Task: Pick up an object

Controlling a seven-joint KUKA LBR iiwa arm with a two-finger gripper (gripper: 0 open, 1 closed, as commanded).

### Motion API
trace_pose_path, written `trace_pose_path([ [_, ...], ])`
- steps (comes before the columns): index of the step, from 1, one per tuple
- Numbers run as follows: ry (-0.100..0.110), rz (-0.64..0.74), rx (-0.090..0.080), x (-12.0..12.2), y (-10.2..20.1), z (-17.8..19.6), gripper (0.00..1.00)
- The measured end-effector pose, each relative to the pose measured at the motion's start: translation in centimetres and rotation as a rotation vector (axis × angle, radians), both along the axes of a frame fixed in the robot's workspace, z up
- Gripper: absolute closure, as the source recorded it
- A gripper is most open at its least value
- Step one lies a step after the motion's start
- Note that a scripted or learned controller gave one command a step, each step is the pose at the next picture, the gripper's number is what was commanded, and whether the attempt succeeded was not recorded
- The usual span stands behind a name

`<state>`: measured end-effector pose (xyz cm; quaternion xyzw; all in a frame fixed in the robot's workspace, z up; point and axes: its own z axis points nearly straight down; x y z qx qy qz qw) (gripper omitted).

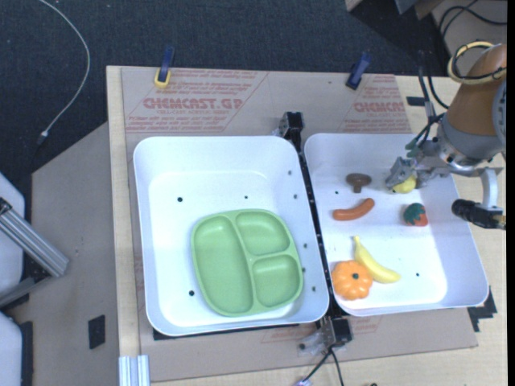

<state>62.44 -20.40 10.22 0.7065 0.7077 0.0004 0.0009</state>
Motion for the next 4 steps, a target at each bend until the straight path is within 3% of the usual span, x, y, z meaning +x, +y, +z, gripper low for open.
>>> trace_pose_path([
  [2,-0.005,-0.001,-0.002,0.8,0.0,8.9,1.00],
  [3,-0.006,0.000,-0.002,1.4,0.2,15.2,1.00],
  [4,-0.001,-0.001,-0.002,1.5,0.2,15.1,1.00],
])
